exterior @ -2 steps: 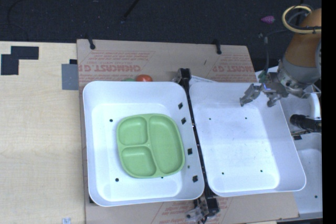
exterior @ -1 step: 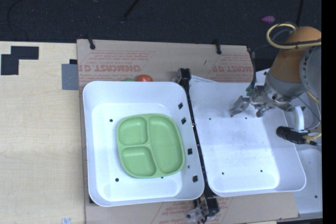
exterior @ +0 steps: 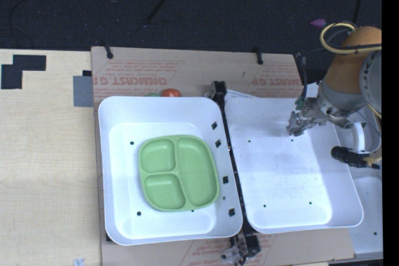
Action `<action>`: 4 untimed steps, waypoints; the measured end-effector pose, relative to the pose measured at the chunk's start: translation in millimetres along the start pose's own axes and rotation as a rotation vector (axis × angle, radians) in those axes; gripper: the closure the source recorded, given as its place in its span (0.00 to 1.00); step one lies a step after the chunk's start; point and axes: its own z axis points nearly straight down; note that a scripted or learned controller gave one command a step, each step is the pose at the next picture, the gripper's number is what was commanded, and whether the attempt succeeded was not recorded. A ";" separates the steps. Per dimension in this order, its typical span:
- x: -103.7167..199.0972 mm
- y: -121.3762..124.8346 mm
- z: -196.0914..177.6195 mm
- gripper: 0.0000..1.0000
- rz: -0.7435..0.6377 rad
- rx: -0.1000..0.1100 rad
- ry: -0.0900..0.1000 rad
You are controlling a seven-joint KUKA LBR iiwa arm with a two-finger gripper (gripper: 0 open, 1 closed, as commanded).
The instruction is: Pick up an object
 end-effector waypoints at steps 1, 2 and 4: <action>-1.8 3.0 -63.8 1.00 0.001 -0.006 -0.002; 1.6 10.1 -110.1 1.00 0.000 -0.006 -0.001; 45.7 -3.2 -134.7 1.00 -0.001 0.002 0.001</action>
